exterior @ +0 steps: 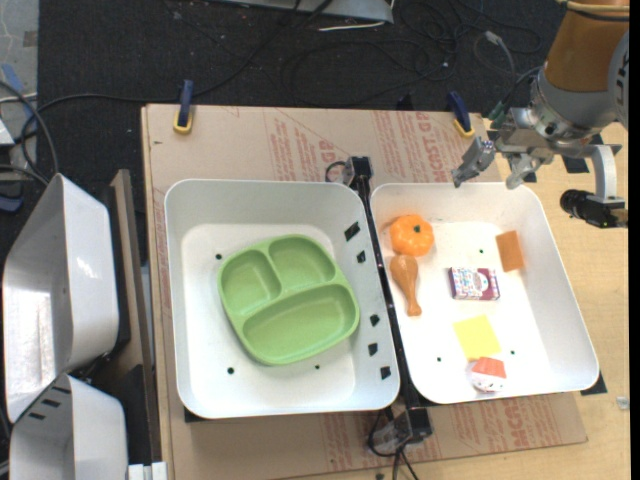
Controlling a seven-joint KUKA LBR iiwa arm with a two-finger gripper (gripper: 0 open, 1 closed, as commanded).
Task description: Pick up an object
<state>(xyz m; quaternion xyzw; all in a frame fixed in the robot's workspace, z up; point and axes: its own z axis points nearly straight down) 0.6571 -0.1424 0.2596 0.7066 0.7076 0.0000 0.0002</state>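
The camera view shows the right bin (pixel 560 298) with six small things in it. Closest below the gripper (pixel 495 166) is a little orange pumpkin (pixel 411 235), and touching it just under is a tan chicken drumstick (pixel 406 281). Below the gripper and a bit right lies a flat orange-brown block (pixel 510 251). Farther from it sits a small pink and white box (pixel 473 283), then a yellow square (pixel 477 336), and farthest of all a red and white thing (pixel 488 372) near the bin's front wall. The gripper hangs over the back edge of this bin — its two fingers are spread apart and nothing is between them. Off to its left and lower, the left bin (pixel 190 298) holds a green divided plate (pixel 289 297).
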